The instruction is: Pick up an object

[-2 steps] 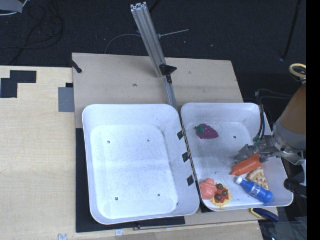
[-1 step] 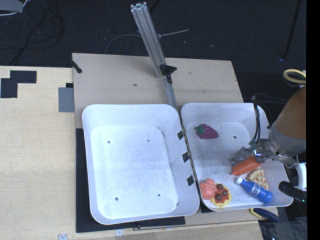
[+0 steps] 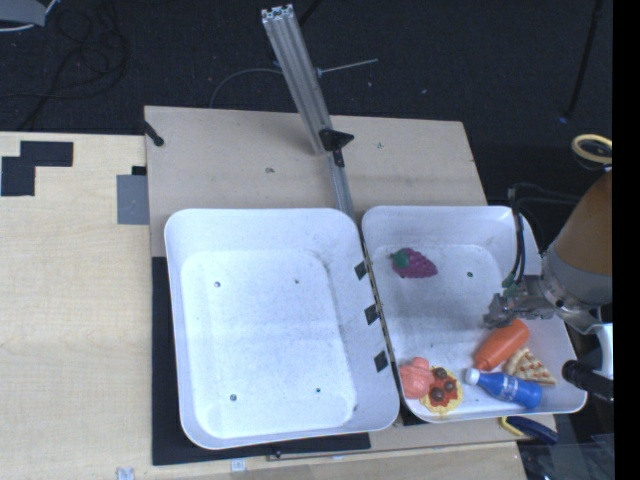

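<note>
The arm (image 3: 585,243) comes in from the right and bends down into the right bin (image 3: 450,223). Its orange band sits high, and the grey wrist points down and to the left. The tool (image 3: 507,311) is low, near the right wall of the bin. Its tip is just above the top end of the carrot (image 3: 500,346), very close to it or touching. The picture is too small to tell if the tool is wide or narrow, or if it grips anything.

Two white bins sit side by side on the counter (image 3: 70,298). The left bin (image 3: 195,238) is the bigger one.

The right bin has six toys in it. One purple grape bunch (image 3: 413,263) lies alone near the top left part. One orange carrot lies tilted under the tool. One pizza slice (image 3: 531,368) lies just right of the carrot. One blue bottle (image 3: 505,387) lies along the bottom wall. One pink toy (image 3: 416,376) and one round yellow toy (image 3: 442,391) sit together in the bottom left corner.
</note>
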You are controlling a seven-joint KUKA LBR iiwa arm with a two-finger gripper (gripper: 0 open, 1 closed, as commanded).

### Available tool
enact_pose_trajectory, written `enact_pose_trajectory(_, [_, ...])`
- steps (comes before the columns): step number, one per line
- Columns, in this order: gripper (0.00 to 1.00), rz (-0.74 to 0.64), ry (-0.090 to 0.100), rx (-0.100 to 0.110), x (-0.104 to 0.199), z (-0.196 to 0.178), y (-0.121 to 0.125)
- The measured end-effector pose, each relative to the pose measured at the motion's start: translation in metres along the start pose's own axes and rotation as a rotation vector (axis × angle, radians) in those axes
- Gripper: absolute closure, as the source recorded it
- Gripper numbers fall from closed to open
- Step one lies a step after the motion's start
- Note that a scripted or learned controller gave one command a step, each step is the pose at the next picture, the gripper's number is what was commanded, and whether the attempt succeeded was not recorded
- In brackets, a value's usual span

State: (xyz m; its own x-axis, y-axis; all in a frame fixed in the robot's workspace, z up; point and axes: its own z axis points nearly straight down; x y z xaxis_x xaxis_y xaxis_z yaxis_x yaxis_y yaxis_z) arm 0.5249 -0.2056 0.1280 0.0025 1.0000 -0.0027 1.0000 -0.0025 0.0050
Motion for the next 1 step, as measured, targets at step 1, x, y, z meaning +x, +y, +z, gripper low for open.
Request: enact_pose_trajectory(1, [1.00,-0.003,0.002,0.001,0.0062,-0.0511,0.0090])
